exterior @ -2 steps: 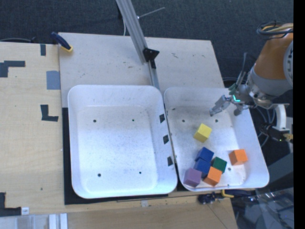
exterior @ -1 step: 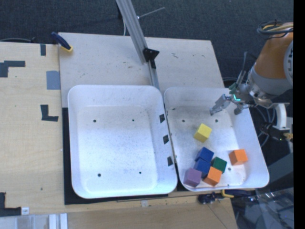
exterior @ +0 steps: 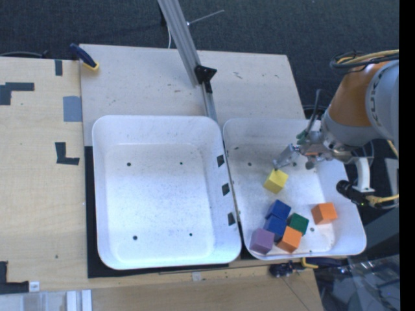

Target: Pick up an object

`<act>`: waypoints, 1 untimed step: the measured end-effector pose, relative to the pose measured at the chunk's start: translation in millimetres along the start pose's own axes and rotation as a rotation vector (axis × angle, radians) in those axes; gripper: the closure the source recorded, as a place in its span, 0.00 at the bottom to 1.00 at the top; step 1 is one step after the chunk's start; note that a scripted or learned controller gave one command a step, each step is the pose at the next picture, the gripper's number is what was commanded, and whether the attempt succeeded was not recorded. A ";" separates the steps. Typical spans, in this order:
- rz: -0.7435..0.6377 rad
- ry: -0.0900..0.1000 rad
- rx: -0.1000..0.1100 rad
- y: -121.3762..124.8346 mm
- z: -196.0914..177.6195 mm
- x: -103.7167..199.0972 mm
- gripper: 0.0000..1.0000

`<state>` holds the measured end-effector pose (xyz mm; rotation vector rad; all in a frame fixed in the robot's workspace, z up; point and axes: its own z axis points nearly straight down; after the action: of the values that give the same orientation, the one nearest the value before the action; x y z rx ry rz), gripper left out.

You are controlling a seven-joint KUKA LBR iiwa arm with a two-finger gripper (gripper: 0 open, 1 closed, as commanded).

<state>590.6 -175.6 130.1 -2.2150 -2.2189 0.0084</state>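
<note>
The right bin (exterior: 259,141) holds several small blocks. A yellow cube (exterior: 275,181) lies alone near its middle. Toward the front sit two blue blocks (exterior: 279,216), a green one (exterior: 299,222), an orange one (exterior: 290,239) and a purple one (exterior: 262,240), all packed together. Another orange block (exterior: 323,212) rests apart on the right. My gripper (exterior: 293,163) hangs just above and to the right of the yellow cube. Its fingers are spread, with nothing between them. The grey arm with its orange band (exterior: 353,102) comes in from the right.
The left bin (exterior: 155,125) sits beside the right one, and the two share a raised rim. A grey metal rail (exterior: 185,37) slants down from the top to the bins' back edge. A blue and yellow tool (exterior: 85,56) lies at the bench's far left corner.
</note>
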 end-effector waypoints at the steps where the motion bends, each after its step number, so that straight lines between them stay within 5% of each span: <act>1: 0.000 -0.003 -0.013 2.1 37.0 0.5 0.00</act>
<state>592.4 -175.1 93.1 -2.2227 -2.2275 -0.0020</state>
